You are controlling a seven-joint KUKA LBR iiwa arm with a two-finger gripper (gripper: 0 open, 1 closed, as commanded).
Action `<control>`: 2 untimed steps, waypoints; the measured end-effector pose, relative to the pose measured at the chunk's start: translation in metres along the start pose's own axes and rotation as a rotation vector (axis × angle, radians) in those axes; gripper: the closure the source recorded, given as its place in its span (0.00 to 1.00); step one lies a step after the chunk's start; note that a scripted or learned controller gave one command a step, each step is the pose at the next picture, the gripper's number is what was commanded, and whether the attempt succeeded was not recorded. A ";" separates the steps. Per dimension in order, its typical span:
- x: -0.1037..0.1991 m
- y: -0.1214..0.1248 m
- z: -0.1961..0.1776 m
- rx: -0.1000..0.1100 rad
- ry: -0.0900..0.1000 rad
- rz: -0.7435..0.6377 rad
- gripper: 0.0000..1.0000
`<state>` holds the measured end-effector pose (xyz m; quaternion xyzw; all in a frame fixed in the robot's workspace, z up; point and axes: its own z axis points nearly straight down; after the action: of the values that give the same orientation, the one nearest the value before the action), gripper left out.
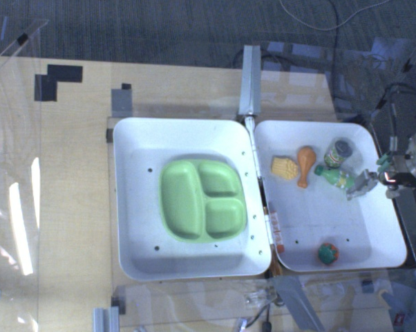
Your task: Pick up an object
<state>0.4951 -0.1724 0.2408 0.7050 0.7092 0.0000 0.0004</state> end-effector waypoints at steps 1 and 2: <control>-0.034 0.075 0.018 -0.001 -0.001 -0.108 0.00; -0.032 0.106 0.143 -0.003 0.000 -0.059 0.00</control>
<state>0.6010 -0.2041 0.0982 0.6836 0.7299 0.0010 0.0015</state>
